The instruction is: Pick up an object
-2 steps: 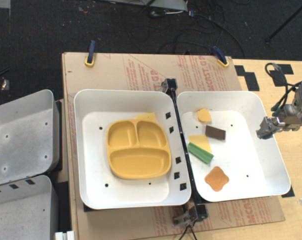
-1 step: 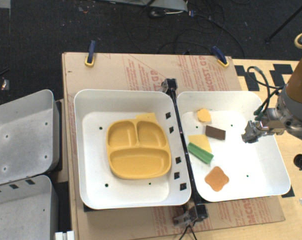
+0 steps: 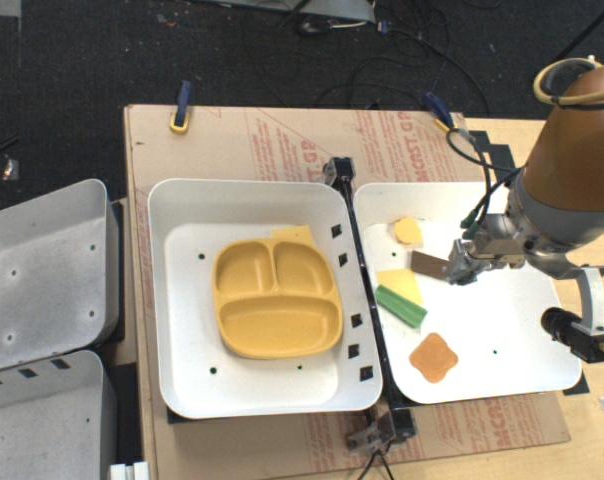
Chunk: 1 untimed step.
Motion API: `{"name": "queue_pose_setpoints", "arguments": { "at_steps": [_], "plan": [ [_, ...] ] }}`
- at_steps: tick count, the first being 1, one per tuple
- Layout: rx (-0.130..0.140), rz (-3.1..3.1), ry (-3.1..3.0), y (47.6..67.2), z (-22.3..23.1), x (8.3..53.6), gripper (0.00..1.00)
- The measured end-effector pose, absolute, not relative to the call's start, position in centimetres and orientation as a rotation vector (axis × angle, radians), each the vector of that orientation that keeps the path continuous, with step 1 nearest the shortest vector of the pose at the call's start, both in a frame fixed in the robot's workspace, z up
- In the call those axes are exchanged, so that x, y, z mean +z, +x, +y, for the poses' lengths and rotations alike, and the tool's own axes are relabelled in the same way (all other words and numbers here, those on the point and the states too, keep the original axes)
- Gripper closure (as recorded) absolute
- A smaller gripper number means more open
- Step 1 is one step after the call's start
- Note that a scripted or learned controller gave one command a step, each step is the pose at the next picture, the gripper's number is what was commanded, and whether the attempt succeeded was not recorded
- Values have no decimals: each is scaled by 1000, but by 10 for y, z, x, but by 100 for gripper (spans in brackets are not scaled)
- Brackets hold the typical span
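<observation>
Bench: a brown board (image 3: 282, 143) carrying two shallow white bins side by side, with a black divider strip (image 3: 360, 268) along their shared edge
Left bin (image 3: 177, 298): holds a yellow compartment tray (image 3: 278, 299), lying flat near the bin's middle, two small sections at its far side and one long section at its near side
Behind the tray: a pale yellow flat piece (image 3: 294, 234) shows at the tray's far edge, mostly hidden under it
Right bin (image 3: 522, 353): holds four loose objects, all in its left half
Object one: a small round yellow piece (image 3: 408, 231) near the far left corner
Object two: a yellow block (image 3: 402, 284) against the left wall, touching the green one
Object three: a green bar (image 3: 401, 307) lying at a slant just in front of the yellow block
Object four: an orange flat piece (image 3: 434, 357), well apart from the others, toward the near edge
Arm: reaches in from the right, its orange band (image 3: 572, 148) above the grey wrist
Gripper (image 3: 460, 266): low over the right bin, right of the yellow block
Dark flat piece (image 3: 428, 263): projects leftward from the gripper; possibly a finger or a held item, the view is too coarse to say
Jaws: opening cannot be judged, and no grasp can be confirmed
Clamps: two blue-and-yellow clamps (image 3: 181, 108) on the board's far edge
</observation>
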<state>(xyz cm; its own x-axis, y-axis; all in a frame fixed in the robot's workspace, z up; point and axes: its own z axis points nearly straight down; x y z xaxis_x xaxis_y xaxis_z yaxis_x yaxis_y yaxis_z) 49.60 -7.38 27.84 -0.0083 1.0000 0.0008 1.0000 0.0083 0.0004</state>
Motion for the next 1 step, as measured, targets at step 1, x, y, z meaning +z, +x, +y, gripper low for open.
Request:
{"name": "queue_pose_setpoints", "arguments": {
  "at_steps": [1],
  "plan": [
    [0,-2228,-2213,496,-27,261,100]
  ]
}}
